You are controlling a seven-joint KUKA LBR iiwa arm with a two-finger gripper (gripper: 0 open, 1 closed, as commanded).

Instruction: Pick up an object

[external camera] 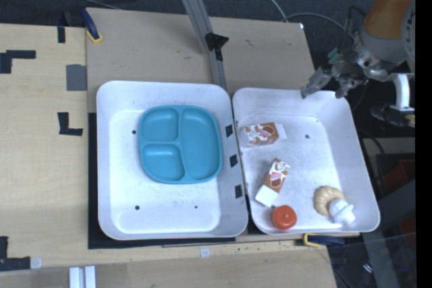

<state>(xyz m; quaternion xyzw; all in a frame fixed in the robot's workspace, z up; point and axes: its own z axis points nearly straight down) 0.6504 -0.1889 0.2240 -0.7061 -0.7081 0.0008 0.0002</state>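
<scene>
The gripper (329,83) hangs over the far right corner of the right bin (358,145), its fingers spread apart and holding nothing. No object is yet singled out, so the step in hand looks like choosing a target and coming down on it. To do that well, I would go for something that stands apart from its neighbours: the packet (260,134), lying flat nearer the middle of the right bin and closest to the gripper, is a fair choice, though its flatness calls for a low, square descent. Toward the right bin's near edge lie a carton (273,180), a red ball (284,216) just beside it, and a pastry (331,202) at the near right corner. The left bin (115,165) holds a blue tray (180,144).
</scene>
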